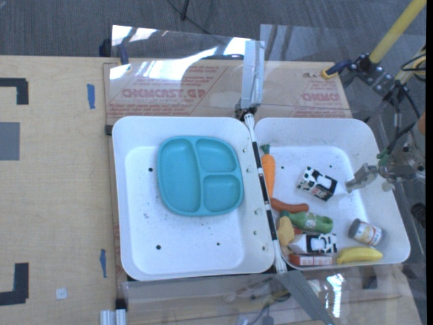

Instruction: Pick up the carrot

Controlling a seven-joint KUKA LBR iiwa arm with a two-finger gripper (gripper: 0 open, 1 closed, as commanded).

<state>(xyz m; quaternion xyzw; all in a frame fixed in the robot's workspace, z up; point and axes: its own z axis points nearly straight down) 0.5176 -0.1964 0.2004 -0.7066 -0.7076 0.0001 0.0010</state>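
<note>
1. My gripper (360, 179) sits at the right of the frame, over the right edge of the right bin (365, 135). I cannot tell how it is set; it is too small and blurred.
2. It holds nothing that I can see, and it is well apart from the carrot.
3. Left of it, near the middle of that bin, lies a black-and-white toy cow (317, 183).
4. Below it, in the lower right of the bin, lie a small can (366, 233) on its side and a banana (359, 254) just under it.
5. The carrot (268, 170) lies along the left wall of the right bin, green top toward the upper frame, orange body pointing down.
6. Just below the carrot are a red sausage (289, 205), a green pickle (310, 221), a yellow piece (286, 231), a second black-and-white toy (318, 242) and a red box (310, 259), crowded together.
7. The left bin (135, 195) bears a teal divided plate (200, 175), in its upper middle.
8. Both bins rest on a wooden bench (54, 181) that fills the left of the frame.
</note>
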